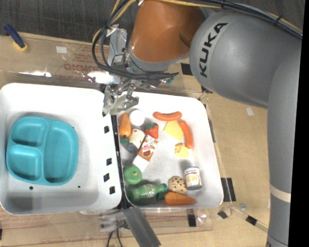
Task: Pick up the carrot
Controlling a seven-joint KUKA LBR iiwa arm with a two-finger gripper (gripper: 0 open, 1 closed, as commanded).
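Observation:
An orange carrot [180,199] lies along the front wall of the right bin [211,151], its thick end against a green bottle [147,191]. A second orange, carrot-like piece [125,126] with a green end lies by that bin's left wall. My gripper [119,101] hangs over the back left corner of the right bin, just above this second piece and far from the front carrot. Its fingers look open, with nothing between them.
The right bin also holds two sausages [167,116], yellow cheese [171,129], a carton [147,149], a green apple [133,174], a cookie [176,184] and a small can [192,177]. A teal divided plate [42,149] sits in the left bin [8,99].

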